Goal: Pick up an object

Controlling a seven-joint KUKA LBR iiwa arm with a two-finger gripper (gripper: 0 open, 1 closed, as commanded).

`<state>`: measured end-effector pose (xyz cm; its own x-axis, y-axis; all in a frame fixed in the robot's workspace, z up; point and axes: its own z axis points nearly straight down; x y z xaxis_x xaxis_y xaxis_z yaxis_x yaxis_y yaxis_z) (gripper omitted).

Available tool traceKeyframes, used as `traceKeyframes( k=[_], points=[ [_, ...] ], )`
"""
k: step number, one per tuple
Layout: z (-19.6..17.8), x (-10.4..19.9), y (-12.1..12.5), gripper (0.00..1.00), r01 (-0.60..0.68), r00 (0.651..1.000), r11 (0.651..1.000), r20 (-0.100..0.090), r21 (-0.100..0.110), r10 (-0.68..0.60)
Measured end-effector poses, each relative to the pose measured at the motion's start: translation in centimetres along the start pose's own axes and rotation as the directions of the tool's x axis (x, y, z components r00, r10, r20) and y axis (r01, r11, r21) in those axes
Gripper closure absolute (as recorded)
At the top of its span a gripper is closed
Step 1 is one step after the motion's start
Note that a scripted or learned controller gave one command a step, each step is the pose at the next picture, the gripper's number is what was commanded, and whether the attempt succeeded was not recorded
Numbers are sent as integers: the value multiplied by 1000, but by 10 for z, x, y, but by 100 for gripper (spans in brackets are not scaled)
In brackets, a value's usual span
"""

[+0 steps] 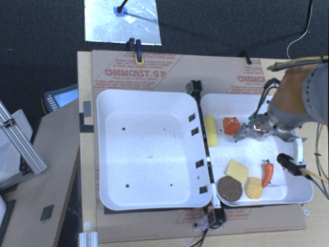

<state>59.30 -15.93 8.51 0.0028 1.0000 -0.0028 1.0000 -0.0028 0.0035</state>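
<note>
The red pepper [231,125], lying in the right bin [308,192] beside the corn [211,130], is what I am approaching, my claw [241,134] hovering alongside, opening unclear; closing around it comes next.

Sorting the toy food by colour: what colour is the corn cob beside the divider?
Yellow. The corn cob shows clearly in the camera view, in the right bin.

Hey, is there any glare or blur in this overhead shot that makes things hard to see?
Camera view: the shiny foil sheet at the top glares; the white right bin is bright but readable; the grey two-finger gripper looks soft, its details unclear.
</note>
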Motion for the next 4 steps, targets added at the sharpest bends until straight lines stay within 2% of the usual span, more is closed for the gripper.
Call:
traceKeyframes(
  k=[3,4],
  points=[
    [0,4,1,0,4,1000,1000,-2,1,-4],
    [1,48,-21,0,9,1000,1000,-5,5,-9]
  ],
)
